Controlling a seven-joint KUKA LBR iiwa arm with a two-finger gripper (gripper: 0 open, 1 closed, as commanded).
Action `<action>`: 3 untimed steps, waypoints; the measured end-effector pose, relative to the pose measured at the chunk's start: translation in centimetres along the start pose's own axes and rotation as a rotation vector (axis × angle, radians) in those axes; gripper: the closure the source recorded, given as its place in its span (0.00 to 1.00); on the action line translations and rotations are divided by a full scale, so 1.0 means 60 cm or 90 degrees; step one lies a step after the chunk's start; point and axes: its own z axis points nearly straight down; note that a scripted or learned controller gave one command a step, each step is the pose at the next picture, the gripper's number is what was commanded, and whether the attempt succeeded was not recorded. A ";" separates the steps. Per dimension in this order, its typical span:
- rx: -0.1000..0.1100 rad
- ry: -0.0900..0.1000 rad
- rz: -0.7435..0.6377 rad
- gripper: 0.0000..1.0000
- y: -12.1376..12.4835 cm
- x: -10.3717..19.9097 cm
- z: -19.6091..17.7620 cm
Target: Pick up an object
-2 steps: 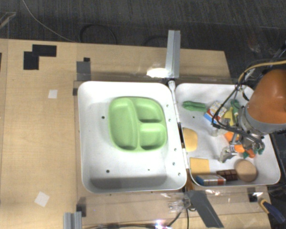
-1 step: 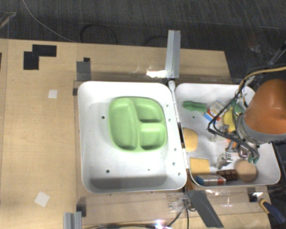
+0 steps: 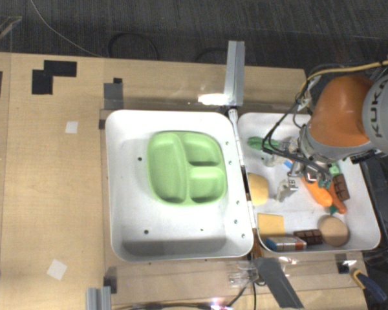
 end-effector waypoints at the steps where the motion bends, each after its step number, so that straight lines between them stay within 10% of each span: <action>1: 0.001 0.007 0.028 0.00 -0.084 0.033 -0.039; 3: 0.002 -0.003 0.200 0.00 -0.060 0.104 -0.003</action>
